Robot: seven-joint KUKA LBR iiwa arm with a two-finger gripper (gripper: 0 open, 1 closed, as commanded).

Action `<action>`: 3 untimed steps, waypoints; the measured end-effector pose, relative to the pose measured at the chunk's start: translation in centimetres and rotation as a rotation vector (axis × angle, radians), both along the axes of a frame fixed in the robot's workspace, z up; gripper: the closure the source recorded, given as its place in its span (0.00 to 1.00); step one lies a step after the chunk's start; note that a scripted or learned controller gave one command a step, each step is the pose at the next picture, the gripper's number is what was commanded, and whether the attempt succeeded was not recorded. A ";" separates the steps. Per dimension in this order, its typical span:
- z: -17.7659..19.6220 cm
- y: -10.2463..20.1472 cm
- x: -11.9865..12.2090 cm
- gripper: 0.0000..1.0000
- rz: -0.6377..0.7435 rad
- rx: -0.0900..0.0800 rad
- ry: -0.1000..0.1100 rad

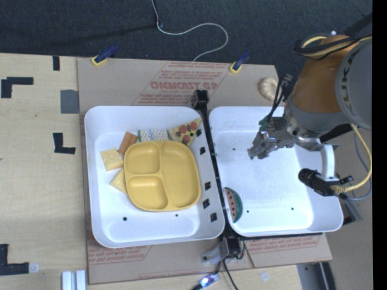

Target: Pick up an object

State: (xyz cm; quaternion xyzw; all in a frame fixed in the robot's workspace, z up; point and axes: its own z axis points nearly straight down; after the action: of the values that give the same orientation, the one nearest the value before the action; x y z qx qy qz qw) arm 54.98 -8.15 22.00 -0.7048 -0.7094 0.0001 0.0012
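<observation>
A yellow divided plate (162, 175) lies in the left bin (100, 216), on top of several flat items: tan crackers (112, 159), a brown piece (127, 141) and patterned pieces (184, 130) at its far side. A watermelon slice (233, 203) leans at the near left edge of the right bin (302, 219). My gripper (259, 148) hangs over the upper middle of the right bin, pointing down, with nothing visible between its fingers. It is well clear of the watermelon slice.
The grey arm with its orange band (320, 83) reaches in from the right over the right bin. A black cable clip (314, 180) juts over the bin's right side. A black divider (208, 162) separates the bins. A white cable (193, 32) lies behind.
</observation>
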 end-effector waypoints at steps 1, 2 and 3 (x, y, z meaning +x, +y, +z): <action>1.0 5.8 0.9 1.00 0.002 0.001 -0.001; -0.6 10.7 2.4 1.00 0.000 -0.001 0.000; -0.6 11.2 2.6 1.00 -0.005 -0.002 0.000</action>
State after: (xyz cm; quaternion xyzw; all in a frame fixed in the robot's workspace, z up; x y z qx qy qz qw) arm 57.53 3.09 21.38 -0.7066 -0.7076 0.0008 0.0005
